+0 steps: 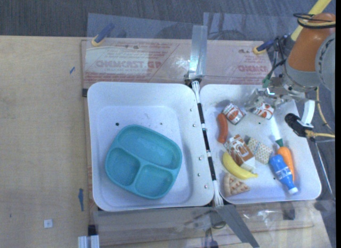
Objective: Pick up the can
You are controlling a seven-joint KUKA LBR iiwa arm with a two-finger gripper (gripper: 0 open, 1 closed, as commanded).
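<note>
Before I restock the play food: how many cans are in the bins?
2. One can lies at the right bin's upper left; the other can lies just right of it, by the gripper. Others could be hidden under the arm.

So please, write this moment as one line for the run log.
arm: over right bin | gripper: above can, no grasp seen | second can: lying free | left bin: teal tray

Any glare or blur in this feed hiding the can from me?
Camera view: glare streaks the clear plastic sheet behind the bins, not the small red-and-white can; the grey gripper area at top right is soft and cluttered, jaws unreadable.
</note>
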